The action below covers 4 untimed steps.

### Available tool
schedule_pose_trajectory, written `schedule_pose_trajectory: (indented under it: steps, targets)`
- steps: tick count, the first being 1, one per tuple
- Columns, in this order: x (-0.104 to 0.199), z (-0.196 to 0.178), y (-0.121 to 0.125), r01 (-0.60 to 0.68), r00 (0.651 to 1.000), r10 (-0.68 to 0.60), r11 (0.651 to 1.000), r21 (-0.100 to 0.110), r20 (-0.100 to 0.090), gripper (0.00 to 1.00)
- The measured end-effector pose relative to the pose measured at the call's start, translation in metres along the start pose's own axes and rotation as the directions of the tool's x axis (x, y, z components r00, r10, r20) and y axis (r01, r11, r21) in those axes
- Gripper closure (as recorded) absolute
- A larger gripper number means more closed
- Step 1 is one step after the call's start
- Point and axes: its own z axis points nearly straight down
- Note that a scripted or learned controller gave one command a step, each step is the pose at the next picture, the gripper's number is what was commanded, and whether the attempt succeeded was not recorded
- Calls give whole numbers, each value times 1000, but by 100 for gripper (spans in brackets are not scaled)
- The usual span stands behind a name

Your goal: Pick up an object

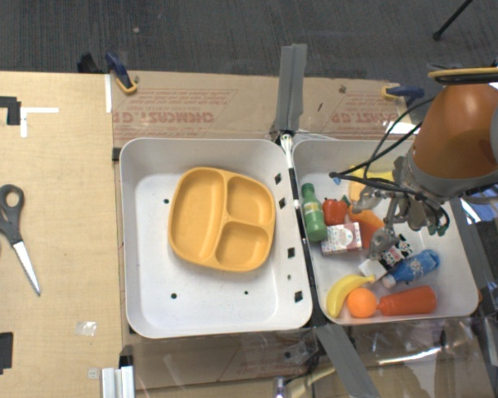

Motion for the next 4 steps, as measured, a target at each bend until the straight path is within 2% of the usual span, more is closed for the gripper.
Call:
schedule_pose_trajectory:
  steps: [1, 2, 3, 4]
  targets:
    - [27, 29, -23, -105, 994, 105, 994, 0, 2, 0]
    - [-11, 30, 16, -259, 966, 259, 966, 4, 3, 0]
    - [-40, 31, 23, -451, 892, 451, 892, 0, 1, 0]
    - [1, 32, 28, -425, 905, 425, 905, 1, -3, 0]
